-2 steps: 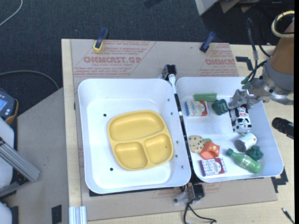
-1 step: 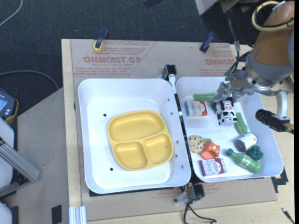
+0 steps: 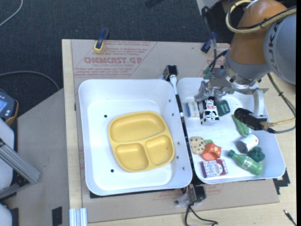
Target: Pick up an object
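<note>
My gripper [image 3: 207, 99] hangs low over the back of the right bin [image 3: 277, 160], under the grey arm with its orange band [image 3: 251, 29]. Just below it lies a small black-and-white toy [image 3: 211, 114]. A blue-and-white packet [image 3: 192, 109] lies to the toy's left, and a dark green piece [image 3: 222, 107] to its right. Nearer the front are a cookie [image 3: 196, 145], a red piece [image 3: 213, 150], a red-and-pink carton [image 3: 214, 167] and a green bottle [image 3: 246, 162]. No object shows as lifted.
The left bin [image 3: 94, 98] holds a yellow divided plate [image 3: 141, 139]. A white-and-grey cylinder [image 3: 248, 142] and a green vegetable toy [image 3: 241, 125] lie at the right bin's right side. A black part with cables [image 3: 249, 118] sticks out beside the arm.
</note>
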